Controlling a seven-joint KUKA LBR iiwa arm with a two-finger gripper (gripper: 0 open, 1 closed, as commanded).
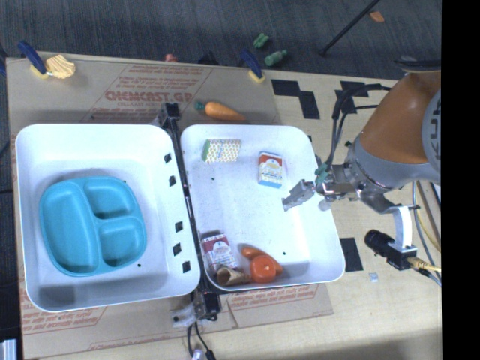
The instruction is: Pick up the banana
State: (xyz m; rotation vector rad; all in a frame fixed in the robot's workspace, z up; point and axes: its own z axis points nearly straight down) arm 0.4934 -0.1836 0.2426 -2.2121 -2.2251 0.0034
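Lying at the near wall of the right bin [324, 267], just beside an orange fruit [264, 268], the tan piece I take for the banana [231, 277] — long axis unclear — sits nearer than and left of the pincer [300, 194], whose opening I cannot tell, with nothing visibly held.

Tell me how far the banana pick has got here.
Done: nothing visible yet. In hand: the tool is over the right side of the right bin, apart from the small box and the orange fruit. Left: everything; I can't make out a banana among the items, so locating, grasping and lifting remain.
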